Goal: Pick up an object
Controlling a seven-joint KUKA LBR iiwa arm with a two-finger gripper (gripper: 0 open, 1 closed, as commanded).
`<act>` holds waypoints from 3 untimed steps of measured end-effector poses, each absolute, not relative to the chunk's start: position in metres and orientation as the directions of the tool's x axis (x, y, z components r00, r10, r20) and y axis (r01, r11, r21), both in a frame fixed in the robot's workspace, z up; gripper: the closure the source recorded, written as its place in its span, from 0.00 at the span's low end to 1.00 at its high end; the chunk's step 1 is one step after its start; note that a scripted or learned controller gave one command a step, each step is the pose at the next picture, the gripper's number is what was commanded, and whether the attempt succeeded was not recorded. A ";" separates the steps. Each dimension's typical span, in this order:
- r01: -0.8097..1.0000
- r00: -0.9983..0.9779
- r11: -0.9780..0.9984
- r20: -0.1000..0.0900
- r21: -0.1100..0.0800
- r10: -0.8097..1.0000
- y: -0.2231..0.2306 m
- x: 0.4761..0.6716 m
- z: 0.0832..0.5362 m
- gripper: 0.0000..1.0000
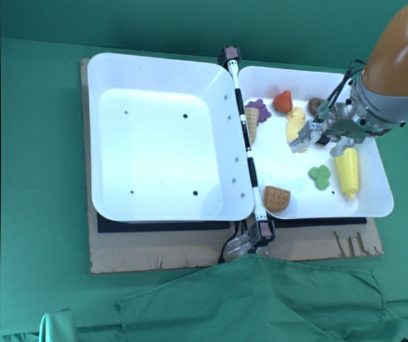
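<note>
The gripper (316, 135) hangs low in the right bin (374, 204), its fingers spread apart beside a yellow toy (295, 125) and holding nothing. A yellow bottle (347, 173) lies near it, green leaves (320, 176) just left of that.

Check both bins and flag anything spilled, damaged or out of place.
Nothing looks spilled or broken. All the toy food, such as the waffle, yellow bottle and strawberry, lies loose in the right bin. The cardboard under the bins has a ragged, torn front edge.
</note>
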State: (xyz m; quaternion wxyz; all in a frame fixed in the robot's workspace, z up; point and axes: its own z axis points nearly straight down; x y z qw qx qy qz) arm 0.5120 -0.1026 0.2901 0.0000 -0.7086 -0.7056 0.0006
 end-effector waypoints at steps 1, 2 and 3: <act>1.000 0.004 -0.004 0.000 -0.004 1.000 -0.096 0.517 0.234 0.00; 1.000 0.004 -0.004 -0.001 0.005 1.000 -0.097 0.518 0.185 0.00; 1.000 0.007 -0.007 -0.004 0.016 1.000 -0.098 0.521 0.201 1.00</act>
